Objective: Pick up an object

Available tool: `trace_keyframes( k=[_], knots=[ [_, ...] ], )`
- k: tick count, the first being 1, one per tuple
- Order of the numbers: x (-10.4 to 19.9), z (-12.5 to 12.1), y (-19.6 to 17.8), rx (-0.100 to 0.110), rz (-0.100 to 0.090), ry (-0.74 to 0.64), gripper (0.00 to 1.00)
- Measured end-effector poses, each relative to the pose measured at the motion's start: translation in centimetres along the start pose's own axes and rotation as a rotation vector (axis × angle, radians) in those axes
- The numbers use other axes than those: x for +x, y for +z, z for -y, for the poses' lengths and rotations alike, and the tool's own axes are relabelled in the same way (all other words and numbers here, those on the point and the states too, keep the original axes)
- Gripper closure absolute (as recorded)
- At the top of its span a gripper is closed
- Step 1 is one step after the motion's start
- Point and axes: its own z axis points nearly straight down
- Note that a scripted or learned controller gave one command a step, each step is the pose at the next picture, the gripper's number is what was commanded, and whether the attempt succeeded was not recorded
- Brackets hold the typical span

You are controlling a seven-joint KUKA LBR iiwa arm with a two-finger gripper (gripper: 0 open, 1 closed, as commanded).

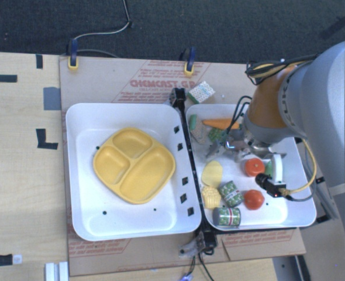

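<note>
I see an orange carrot [218, 123] in the right bin [298, 214]; a yellow plate [134, 165] fills the left bin [88, 215].

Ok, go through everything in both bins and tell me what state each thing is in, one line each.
yellow divided plate: flat in the left bin, nothing on it.
carrot: lying at the right bin's far end.
lemon: resting near the divider.
corn: lying beside the upper can.
upper can: on its side.
lower can: on its side.
two tomatoes: loose on the bin floor.
tool: low over the right bin, grip unclear.
</note>
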Motion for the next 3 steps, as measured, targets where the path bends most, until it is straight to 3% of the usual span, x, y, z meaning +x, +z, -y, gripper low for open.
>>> trace_keyframes(
  k=[1, 2, 3],
  knots=[
    [-0.6, -6.6, 0.1, 0.001, 0.000, -0.002, 0.00],
    [1.0, -8.1, 0.2, 0.009, -0.002, 0.000, 0.00],
    [1.0, -8.1, -0.8, 0.010, 0.001, -0.002, 1.00]
  ],
)
